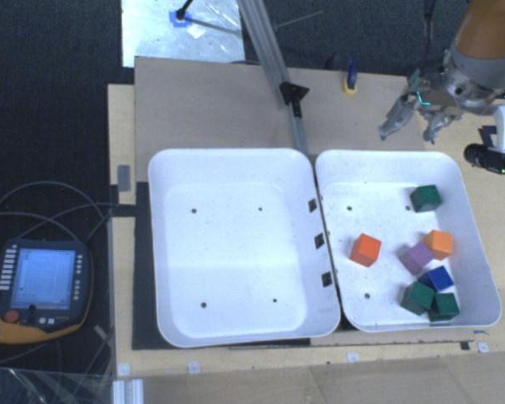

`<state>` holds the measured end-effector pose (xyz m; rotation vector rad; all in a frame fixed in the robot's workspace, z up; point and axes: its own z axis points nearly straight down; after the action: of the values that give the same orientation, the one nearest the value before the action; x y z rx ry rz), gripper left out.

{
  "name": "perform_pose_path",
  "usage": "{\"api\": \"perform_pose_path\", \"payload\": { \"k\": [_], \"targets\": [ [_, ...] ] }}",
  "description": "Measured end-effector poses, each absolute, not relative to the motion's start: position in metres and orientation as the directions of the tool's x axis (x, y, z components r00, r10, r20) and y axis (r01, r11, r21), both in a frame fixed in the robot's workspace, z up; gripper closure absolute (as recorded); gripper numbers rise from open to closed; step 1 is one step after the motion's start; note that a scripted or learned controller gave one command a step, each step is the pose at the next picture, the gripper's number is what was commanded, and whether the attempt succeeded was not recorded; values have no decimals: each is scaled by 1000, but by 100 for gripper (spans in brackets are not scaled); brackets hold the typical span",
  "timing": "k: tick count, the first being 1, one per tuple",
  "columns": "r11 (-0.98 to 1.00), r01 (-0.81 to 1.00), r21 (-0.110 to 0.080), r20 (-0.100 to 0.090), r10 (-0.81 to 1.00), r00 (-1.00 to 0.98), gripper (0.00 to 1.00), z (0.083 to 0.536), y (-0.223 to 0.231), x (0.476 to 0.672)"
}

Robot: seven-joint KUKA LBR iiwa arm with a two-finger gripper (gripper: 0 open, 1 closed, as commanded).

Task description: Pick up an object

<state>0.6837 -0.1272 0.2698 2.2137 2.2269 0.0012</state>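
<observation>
Beyond the right bin's (480, 251) far rim, the gripper (417, 123) hangs with fingers spread and nothing between them. This looks like the approach step: it must descend toward the blocks, perhaps the green cube (425, 198) nearest it.

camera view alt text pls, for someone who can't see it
The gripper hangs open above the bench behind the right bin, holding nothing. That bin holds seven small blocks: two orange, three green, one purple, one blue. The left bin sits alongside.
</observation>
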Motion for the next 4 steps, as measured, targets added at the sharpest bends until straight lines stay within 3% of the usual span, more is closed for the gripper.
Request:
{"api": "perform_pose_path", "payload": {
  "k": [1, 4],
  "targets": [
    [6, 1000, 2, -1, 1000, -6, 0, 270, -127, 684],
    [4, 1000, -3, 0, 1000, -4, 0, 116, -113, 684]
  ]
}}
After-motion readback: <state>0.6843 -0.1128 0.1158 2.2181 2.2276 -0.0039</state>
